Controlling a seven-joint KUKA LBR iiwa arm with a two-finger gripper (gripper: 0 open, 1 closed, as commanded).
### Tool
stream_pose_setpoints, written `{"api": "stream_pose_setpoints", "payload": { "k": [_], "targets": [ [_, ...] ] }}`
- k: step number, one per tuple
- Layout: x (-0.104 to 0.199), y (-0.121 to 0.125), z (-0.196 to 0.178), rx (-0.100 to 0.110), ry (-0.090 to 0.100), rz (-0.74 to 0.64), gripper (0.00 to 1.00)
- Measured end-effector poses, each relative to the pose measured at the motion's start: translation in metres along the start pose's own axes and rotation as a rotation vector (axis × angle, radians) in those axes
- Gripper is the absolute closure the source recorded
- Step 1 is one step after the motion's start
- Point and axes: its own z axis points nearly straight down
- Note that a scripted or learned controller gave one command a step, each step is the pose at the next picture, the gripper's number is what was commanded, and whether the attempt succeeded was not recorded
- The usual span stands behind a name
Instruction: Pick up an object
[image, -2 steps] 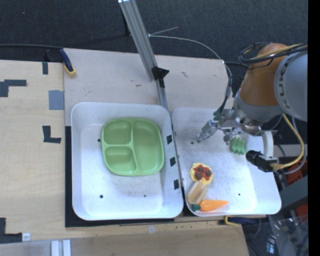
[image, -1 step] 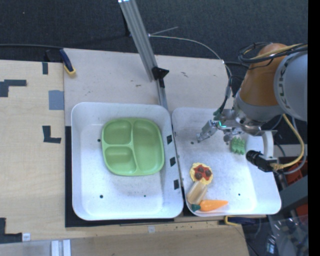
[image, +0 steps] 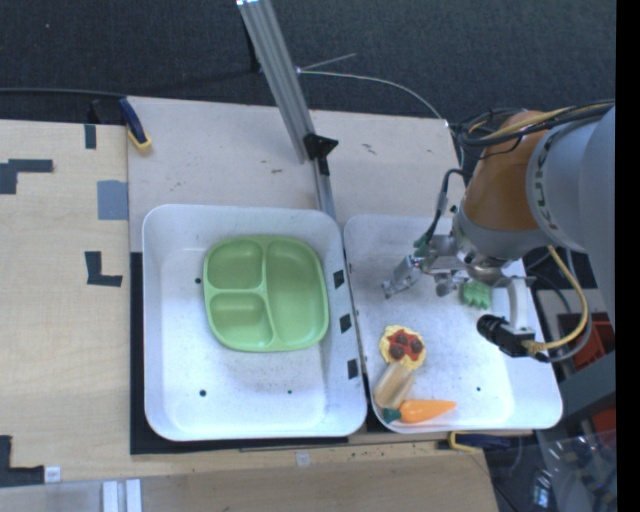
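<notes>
At the near edge of the right bin (image: 520, 400), a toy carrot (image: 428, 409) lies on its side, its green end toward the left. Just beside it, touching or nearly so, a tan toy bread roll (image: 393, 381) lies tilted against the bin's left wall. Right above the roll sits a small round yellow tart (image: 402, 345) with dark red berries on top.

Farther in, near the right side of the same bin, a small green toy piece (image: 476, 295) lies on the white floor. It is just below and to the right of the claw (image: 420, 275), very near the arm's wrist hardware, and whether it touches that hardware cannot be told.

The claw hangs low over the far half of the right bin, reaching in from the right under the orange band (image: 500, 190) of the grey arm. Its metal fingers (image: 398, 280) point down and to the left. Nothing shows between them. How far they are spread cannot be told from this slant. The tart, the roll and the carrot lie apart from the claw, toward the near edge.

In the left bin (image: 170, 330), a light green divided plate (image: 266, 293) with three compartments rests flat near the middle, a little toward the far side.

Beyond the bins, a slanted metal post (image: 285, 80) rises from the table (image: 220, 150).
</notes>
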Motion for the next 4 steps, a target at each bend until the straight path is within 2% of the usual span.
{"api": "stream_pose_setpoints", "payload": {
  "k": [1, 2, 3, 4],
  "targets": [
    [0.004, 0.008, 0.056, 0.001, 0.000, 0.000, 0.00],
    [0.004, 0.008, 0.065, -0.005, -0.001, 0.000, 0.00],
    [0.005, 0.008, 0.055, -0.003, 0.001, -0.001, 1.00],
    [-0.003, 0.006, 0.009, -0.009, 0.000, 0.001, 1.00]
  ]
}}
